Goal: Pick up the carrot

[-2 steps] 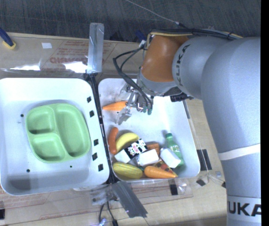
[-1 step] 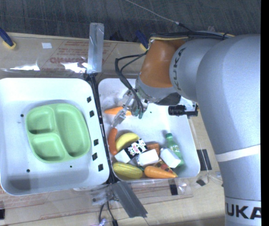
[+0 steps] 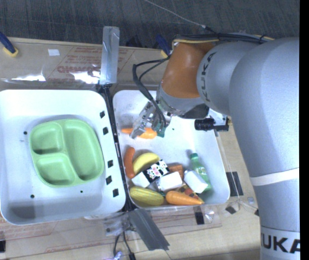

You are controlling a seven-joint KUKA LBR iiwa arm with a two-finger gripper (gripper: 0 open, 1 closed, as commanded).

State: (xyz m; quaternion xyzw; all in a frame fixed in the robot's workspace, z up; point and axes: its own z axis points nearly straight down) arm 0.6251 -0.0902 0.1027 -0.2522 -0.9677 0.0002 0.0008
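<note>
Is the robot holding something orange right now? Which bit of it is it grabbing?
Yes. The end effector is shut on a small orange carrot in the right bin, pinching it near its middle. Its ends stick out either side.

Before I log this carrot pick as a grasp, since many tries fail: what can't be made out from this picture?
- Gripper, camera view: blurred; whether it grips the orange piece below it is unclear.
- That orange piece: partly hidden by the gripper, so its full shape is unclear.
- Right bin: its far right corner is hidden by the arm.
- Pile at the bin's near end: the carrot and banana overlap other items too small to name.
</note>
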